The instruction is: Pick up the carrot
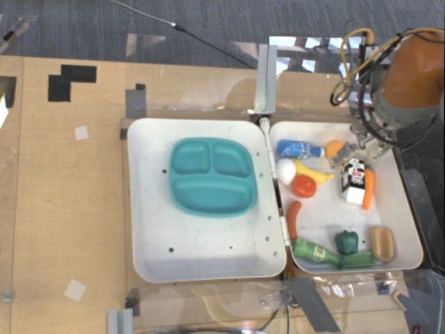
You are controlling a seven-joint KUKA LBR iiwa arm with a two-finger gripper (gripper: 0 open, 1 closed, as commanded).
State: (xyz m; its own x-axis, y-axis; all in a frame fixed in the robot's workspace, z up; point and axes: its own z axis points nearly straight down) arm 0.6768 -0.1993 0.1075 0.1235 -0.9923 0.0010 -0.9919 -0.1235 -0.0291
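The carrot (368, 188) is a slim orange stick lying near the right wall of the right bin (410, 256). It rests against the right side of a small white carton with black patches (354, 179). My gripper (360, 149) hangs at the bin's back right, just above the carton's top end and a little behind the carrot. The grey wrist with its orange band (417, 68) and a bundle of cables hides the parts above it. Nothing shows in its grasp.
The right bin also holds an orange ball (336, 148), a blue bottle (299, 149), a banana (314, 173), a white egg (286, 170), a red tomato (304, 186), a red sausage (293, 218), a green bottle (316, 252), a green pepper (346, 241) and a bun (382, 243). A teal divided plate (211, 176) lies in the left bin (149, 256).
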